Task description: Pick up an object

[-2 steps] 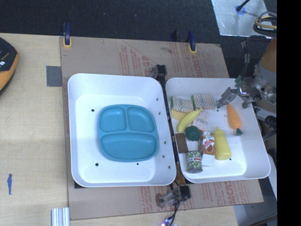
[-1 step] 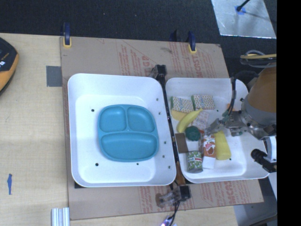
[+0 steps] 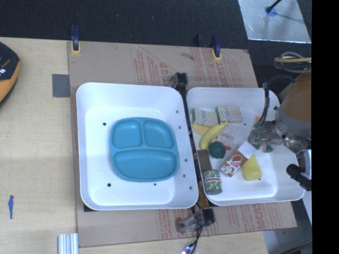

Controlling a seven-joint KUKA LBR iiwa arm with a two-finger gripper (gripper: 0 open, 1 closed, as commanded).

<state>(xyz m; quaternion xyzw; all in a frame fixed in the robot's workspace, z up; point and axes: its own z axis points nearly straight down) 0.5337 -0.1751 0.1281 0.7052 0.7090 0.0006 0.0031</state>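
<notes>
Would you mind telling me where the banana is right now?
The banana lies in the right bin, toward its left half, slanting just above the dark green ball and below the patterned green packets.

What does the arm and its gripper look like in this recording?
The arm at the right edge is a rounded grey body with an orange band. Its gripper is a small metallic grey assembly, with a dark cable curving above it. No markings are legible.
</notes>
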